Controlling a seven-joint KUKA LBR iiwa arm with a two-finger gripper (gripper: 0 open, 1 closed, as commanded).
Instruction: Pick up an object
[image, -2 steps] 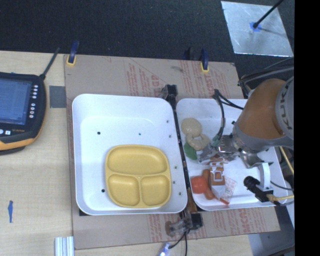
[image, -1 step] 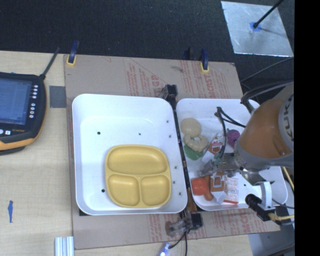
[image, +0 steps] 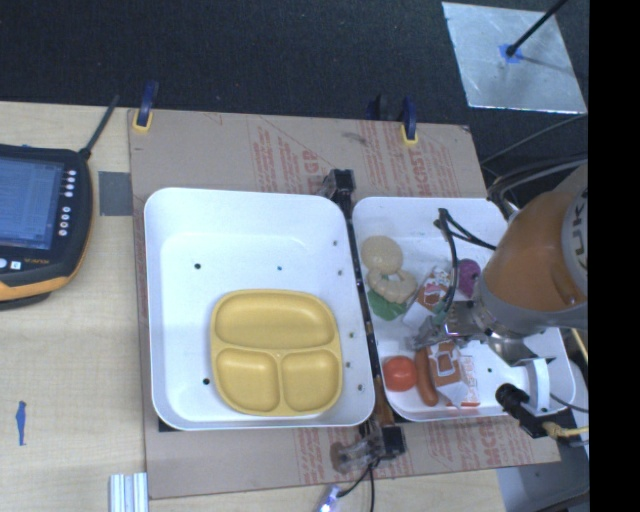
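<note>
The right bin (image: 420, 208) holds several toy foods: a cream round piece (image: 381, 251), a pale green piece (image: 390, 289), a red tomato (image: 399, 373), a brown sausage (image: 428, 381), a red-and-white packet (image: 464, 378), a smaller packet (image: 436, 288) and a purple piece (image: 467, 274). My arm, with its orange band (image: 535, 260), reaches in from the right over this bin. My gripper (image: 447, 332) hangs low over the bin's middle, just above the sausage and the packet. The wrist hides much of it, and I see nothing held.
The left bin (image: 160, 300) bears a yellow divided plate (image: 277, 352). Both bins rest on a cardboard sheet (image: 250, 150) clamped at the back. A teach pendant (image: 35, 220) lies at the far left. Cables run along the right bin's far side.
</note>
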